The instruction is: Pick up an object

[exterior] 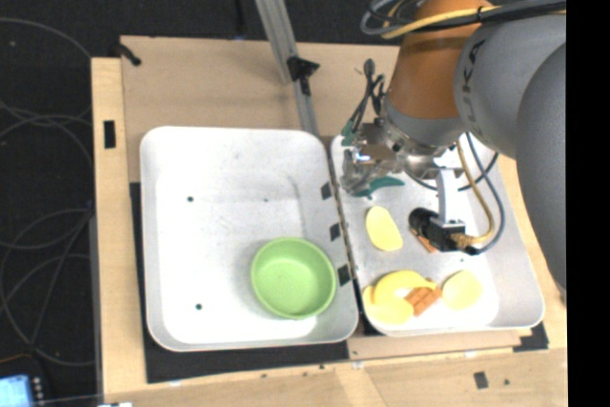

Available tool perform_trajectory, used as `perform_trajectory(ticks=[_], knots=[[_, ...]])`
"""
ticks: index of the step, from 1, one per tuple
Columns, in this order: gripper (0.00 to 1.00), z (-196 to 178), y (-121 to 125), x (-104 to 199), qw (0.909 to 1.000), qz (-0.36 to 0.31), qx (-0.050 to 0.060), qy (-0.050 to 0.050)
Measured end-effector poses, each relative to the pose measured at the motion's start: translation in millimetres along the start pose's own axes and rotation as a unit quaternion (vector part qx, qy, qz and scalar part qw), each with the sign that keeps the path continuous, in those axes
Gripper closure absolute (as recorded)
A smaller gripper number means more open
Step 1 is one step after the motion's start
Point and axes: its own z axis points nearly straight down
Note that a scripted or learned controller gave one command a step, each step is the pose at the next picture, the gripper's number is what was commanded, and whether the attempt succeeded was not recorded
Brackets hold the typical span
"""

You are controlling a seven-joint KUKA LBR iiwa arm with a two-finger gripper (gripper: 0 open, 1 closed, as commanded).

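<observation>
A pale wooden bench [191, 81] carries two shallow white bins side by side. The left bin [219, 167] holds a light green bowl [294, 276], upright, in its near right corner and close to the wall it shares with its neighbour. A grey metal strut [270, 5] slants down from the top of the view toward the far end of the gap between the bins. The right bin [519, 286] holds all the small loose objects. The gripper [359, 174] is low over this bin's far left corner, just beside the dividing edge; how far it is open cannot be told, and nothing can be seen held in it. A small teal piece [386, 184] lies just beside the gripper on its right; whether they touch is unclear. Nearer the camera lies a yellow oval piece [383, 229], apart from the gripper. Along the near wall sits a larger yellow round piece [393, 289], with an orange piece [421, 301] against its right side and a smaller yellow disc [461, 290] just beyond that. The grey arm [515, 81], with its orange band [434, 62], reaches in from the right above the bin's far half.
</observation>
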Motion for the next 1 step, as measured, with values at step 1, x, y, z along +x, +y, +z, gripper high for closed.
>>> perform_trajectory(ticks=[1], knots=[[1.00, 1.8, -8.4, 54.1, 1.0000, -0.001, 0.000, 0.001]])
